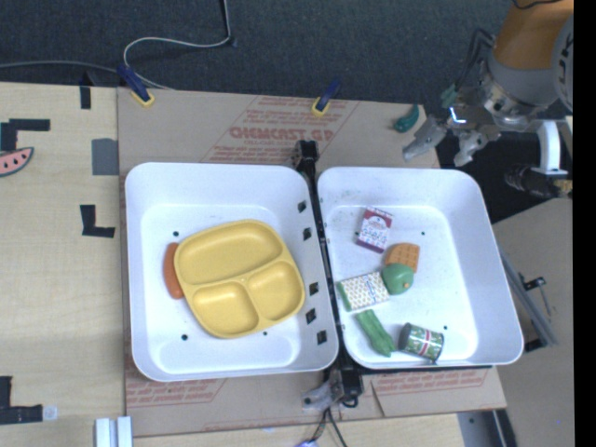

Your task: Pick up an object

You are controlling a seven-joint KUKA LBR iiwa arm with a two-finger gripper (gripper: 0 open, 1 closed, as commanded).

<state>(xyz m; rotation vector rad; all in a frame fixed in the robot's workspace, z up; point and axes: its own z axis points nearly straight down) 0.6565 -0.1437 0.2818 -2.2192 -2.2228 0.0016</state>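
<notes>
The right bin (484, 250) holds a small maroon box (374, 229), an orange block (404, 253) touching a green round item (398, 278), a green-and-white checkered packet (363, 291), a long green vegetable (375, 331) and a small can (422, 341) lying on its side. In the left bin (149, 203), a yellow divided tray (240, 277) partly covers an orange-red item (171, 270). My gripper (445, 145) hangs above the bench just beyond the right bin's far edge. It is open with nothing between its fingers.
Clamps sit along the cardboard's far edge: a blue-yellow one (137, 86) at left, a yellow one (326, 101) at centre and a teal one (407, 119) beside the gripper. A cable (177, 40) loops across the dark floor behind.
</notes>
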